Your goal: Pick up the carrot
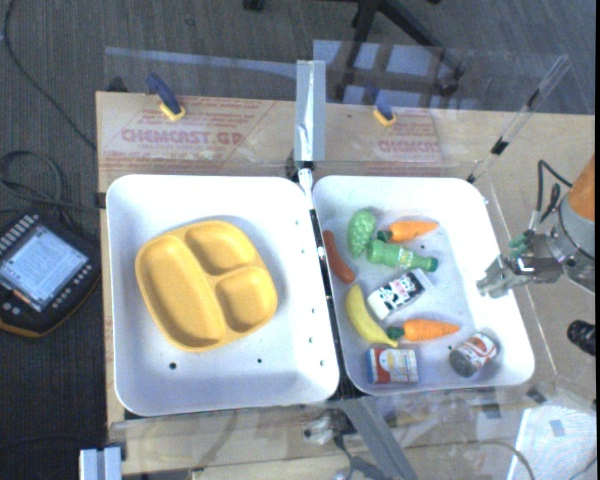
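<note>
Two orange carrots with green tops lie in the right bin (500, 230). One carrot (412, 230) is near the back, beside a green leafy vegetable (361, 231). The other carrot (429, 329) lies toward the front, between a small milk carton (395, 293) and a can (473, 353). My gripper (497, 279) hangs at the bin's right rim, to the right of both carrots and apart from them, with nothing visible in it.
The right bin also holds a green bottle (401, 258), a red sausage (338, 257), a banana (363, 317) and a small red-and-white carton (392, 365). A yellow divided plate (206, 283) sits in the left bin (130, 368). A metal divider (308, 118) stands behind the bins.
</note>
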You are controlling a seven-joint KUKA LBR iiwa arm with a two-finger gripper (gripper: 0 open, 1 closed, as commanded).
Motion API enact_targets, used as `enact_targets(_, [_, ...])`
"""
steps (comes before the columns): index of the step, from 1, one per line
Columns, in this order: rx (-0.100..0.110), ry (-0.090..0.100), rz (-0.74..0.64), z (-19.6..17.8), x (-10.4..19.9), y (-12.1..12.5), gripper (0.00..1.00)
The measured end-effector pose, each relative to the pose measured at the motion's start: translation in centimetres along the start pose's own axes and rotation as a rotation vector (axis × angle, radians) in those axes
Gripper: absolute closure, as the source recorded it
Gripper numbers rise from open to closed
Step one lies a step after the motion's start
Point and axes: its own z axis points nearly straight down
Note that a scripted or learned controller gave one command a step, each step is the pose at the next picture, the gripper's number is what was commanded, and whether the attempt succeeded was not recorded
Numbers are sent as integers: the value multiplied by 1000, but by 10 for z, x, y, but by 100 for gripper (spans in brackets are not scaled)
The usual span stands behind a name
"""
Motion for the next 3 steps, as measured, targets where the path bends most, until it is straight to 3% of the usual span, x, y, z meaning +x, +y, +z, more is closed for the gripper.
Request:
enact_targets(1, [-13, -6, -97, 130, 65, 56, 0])
enact_targets(2, [-12, -4, -97, 122, 65, 57, 100])
enact_targets(3, [1, -1, 14, 119, 102, 81, 100])
